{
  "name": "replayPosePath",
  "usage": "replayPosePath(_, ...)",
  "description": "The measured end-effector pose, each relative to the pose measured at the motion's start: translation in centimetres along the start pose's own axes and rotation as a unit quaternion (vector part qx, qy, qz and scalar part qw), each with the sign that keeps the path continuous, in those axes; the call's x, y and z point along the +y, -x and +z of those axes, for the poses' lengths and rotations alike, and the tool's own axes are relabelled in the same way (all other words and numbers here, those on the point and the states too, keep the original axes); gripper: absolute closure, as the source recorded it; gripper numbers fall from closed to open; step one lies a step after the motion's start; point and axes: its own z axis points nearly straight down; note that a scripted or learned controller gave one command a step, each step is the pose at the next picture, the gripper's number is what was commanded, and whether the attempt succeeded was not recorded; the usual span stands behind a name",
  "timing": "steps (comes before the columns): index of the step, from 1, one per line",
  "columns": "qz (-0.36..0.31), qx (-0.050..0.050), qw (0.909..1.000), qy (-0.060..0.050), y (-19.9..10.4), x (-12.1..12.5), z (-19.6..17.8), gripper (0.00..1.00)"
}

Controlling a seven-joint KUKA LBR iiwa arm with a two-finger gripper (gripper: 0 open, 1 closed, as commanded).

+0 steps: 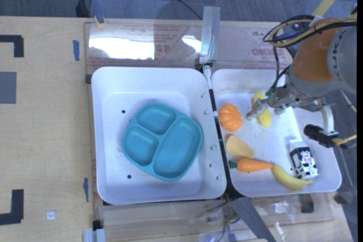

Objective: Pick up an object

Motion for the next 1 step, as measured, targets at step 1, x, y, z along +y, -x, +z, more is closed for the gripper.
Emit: replayPosePath(1,0.000,-0.001,1.0000,0.004,-0.01,0.24,-1.25,1.00)
